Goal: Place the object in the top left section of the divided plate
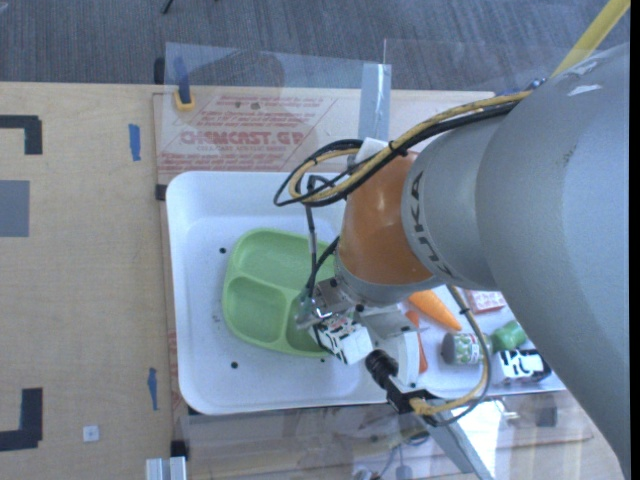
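Note:
A light green divided plate (262,288) lies in the left white bin (190,298), its sections showing on the left side. The grey arm with its orange band (385,228) reaches in from the right and covers the plate's right part. My gripper (324,322) hangs low over the plate's right edge, with cables around the wrist. I cannot make out any object at the gripper.
In the right bin, beside the arm, lie an orange carrot-like piece (437,309), a small green and white can (463,348), a green item (510,335) and a white and black item (522,366). A clear plastic panel (280,73) stands behind the bins.

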Controlling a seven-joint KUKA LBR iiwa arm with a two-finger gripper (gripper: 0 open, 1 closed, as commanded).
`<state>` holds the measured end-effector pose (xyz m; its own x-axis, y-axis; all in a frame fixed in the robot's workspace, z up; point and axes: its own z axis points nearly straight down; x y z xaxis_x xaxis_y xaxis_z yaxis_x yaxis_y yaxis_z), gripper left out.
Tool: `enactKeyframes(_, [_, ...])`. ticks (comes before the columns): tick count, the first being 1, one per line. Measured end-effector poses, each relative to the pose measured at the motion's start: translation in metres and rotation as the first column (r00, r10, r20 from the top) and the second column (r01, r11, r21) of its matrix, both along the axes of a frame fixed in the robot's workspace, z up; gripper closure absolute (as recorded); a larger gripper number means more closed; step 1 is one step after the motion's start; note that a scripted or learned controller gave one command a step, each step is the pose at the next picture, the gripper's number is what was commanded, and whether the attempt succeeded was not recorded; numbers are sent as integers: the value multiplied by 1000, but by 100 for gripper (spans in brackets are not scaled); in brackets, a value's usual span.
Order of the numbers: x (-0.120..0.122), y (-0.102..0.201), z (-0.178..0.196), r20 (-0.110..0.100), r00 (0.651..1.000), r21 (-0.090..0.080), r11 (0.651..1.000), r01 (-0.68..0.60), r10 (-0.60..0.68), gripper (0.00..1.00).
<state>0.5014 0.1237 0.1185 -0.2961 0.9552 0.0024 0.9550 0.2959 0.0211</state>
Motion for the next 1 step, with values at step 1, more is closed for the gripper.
enactKeyframes(1, [-4, 31, -19, 24, 998, -6, 998, 66, -66, 100])
